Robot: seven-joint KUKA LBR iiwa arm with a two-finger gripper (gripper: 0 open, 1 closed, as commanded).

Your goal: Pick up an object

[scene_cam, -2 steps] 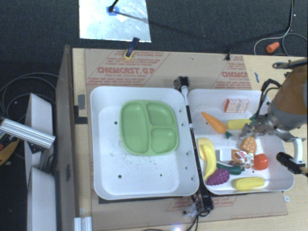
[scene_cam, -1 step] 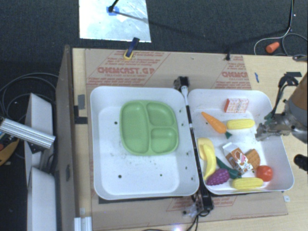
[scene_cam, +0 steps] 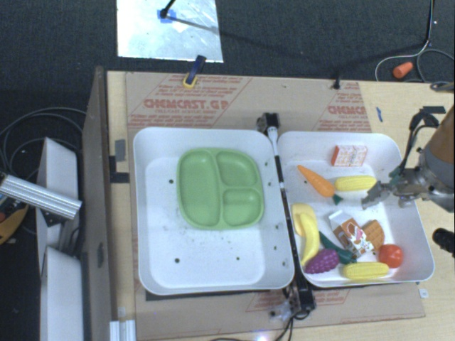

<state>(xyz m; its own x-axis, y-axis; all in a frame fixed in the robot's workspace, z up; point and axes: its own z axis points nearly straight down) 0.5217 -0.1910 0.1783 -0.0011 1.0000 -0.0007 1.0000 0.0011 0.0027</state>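
The yellow plastic corn cob (scene_cam: 355,184) lies in the right shallow white bin (scene_cam: 411,227) just left of the grey hand (scene_cam: 375,195), whose grip I cannot tell, with an orange plastic carrot (scene_cam: 316,181) beside it and a green divided plate (scene_cam: 220,189) in the left bin (scene_cam: 158,261).

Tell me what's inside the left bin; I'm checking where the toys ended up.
The left bin holds a green divided plate, and its compartments look bare. Whatever lies under the plate is covered. The toy food sits in the right bin.
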